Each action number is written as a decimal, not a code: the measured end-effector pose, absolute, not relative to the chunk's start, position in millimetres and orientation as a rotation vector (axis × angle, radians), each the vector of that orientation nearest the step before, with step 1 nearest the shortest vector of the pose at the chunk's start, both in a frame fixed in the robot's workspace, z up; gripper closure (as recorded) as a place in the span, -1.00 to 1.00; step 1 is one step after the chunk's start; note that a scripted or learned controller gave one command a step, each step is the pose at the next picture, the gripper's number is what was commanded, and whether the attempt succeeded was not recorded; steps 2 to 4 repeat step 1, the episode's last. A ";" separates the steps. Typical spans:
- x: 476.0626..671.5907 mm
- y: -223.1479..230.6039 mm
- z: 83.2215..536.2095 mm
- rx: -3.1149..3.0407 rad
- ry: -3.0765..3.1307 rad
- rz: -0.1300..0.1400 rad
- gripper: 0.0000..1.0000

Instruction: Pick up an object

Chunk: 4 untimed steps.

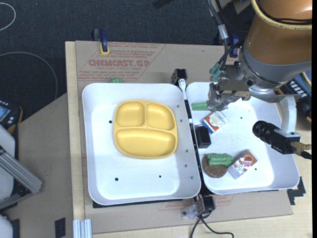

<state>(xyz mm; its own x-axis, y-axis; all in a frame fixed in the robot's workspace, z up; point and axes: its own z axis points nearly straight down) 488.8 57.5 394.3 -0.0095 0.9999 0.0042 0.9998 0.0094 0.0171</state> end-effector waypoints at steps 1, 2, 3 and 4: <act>487.8 54.0 397.3 2.217 2.221 0.003 1.00; 487.8 54.0 397.3 2.217 2.221 0.003 1.00; 487.8 54.0 397.3 2.217 2.221 0.003 1.00; 487.8 54.0 397.3 2.217 2.221 0.003 1.00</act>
